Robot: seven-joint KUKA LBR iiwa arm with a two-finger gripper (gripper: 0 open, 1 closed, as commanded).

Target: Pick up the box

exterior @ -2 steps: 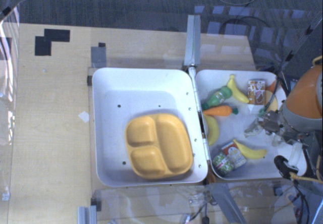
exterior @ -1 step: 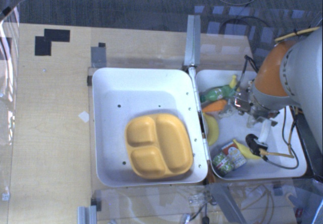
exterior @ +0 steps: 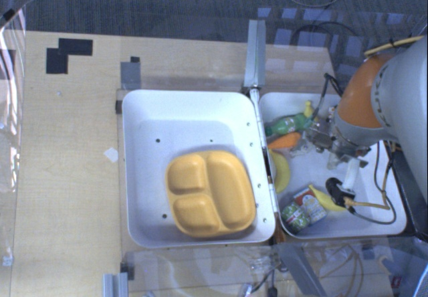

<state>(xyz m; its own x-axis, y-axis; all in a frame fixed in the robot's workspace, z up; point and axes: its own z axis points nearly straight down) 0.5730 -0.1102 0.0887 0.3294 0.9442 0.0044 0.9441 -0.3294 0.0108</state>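
The box, a small green and red carton, lies tilted at the front of the right bin, close to the bin's front-left corner. The gripper hangs below the grey arm with its orange band, over the middle of the right bin. It is behind the box and apart from it, with nothing seen held. Its tip is near the carrot and the bottle.
A green bottle and an orange carrot lie at the back left of the right bin. A yellow banana rests against the bin's left wall. The left bin holds a yellow compartment tray.
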